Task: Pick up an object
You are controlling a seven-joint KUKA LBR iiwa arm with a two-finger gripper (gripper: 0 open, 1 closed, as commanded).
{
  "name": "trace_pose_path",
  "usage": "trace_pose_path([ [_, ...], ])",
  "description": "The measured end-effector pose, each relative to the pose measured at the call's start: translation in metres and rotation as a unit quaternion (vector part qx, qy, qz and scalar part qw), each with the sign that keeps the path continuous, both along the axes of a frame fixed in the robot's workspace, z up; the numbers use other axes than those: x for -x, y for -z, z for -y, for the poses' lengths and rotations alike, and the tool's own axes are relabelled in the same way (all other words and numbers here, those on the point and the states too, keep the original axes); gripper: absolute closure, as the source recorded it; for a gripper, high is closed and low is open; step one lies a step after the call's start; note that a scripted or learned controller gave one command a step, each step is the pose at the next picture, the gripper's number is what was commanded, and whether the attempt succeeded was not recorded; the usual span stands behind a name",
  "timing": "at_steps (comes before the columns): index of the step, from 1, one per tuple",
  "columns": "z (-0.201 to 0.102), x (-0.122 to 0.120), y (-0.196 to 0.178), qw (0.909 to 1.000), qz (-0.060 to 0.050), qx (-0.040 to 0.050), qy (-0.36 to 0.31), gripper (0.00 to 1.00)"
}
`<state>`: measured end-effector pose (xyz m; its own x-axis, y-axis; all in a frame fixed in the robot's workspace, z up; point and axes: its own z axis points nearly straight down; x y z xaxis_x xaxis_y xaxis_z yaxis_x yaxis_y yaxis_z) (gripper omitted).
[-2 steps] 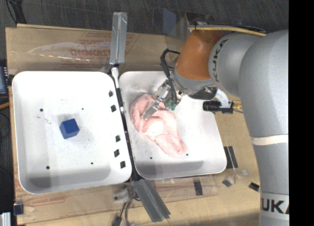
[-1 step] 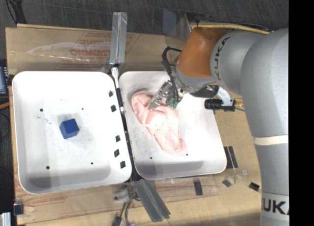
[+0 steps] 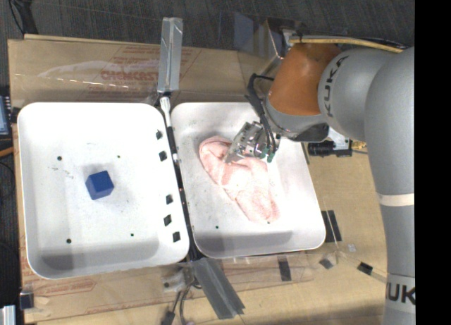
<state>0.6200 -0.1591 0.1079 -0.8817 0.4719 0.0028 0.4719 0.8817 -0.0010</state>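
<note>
A crumpled pink cloth [image 3: 243, 179] lies in the right bin [image 3: 296, 225], stretching from its upper left toward the lower middle. My gripper [image 3: 243, 151] hangs over the cloth's upper end, right at its surface. A small blue cube [image 3: 99, 184] sits in the left bin [image 3: 42, 246], left of its middle, far from the gripper.
A metal divider with black clips [image 3: 171, 175] runs between the two bins. The grey arm with its orange band [image 3: 299, 80] crosses the right bin's upper right corner. Brown cardboard [image 3: 84, 70] lies under and behind the bins.
</note>
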Motion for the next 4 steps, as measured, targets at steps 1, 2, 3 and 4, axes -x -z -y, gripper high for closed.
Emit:
trace_pose_path([
  [1,0.0,0.0,0.0,1.0,0.0,0.0002,0.0,0.0],
  [2,-0.033,-0.008,0.013,0.9993,0.002,0.0005,0.038,0.0],
  [3,-0.034,-0.009,0.002,0.9993,0.002,0.0003,0.037,1.0],
  [4,-0.074,-0.005,-0.118,0.988,0.002,0.0008,0.154,1.0],
])
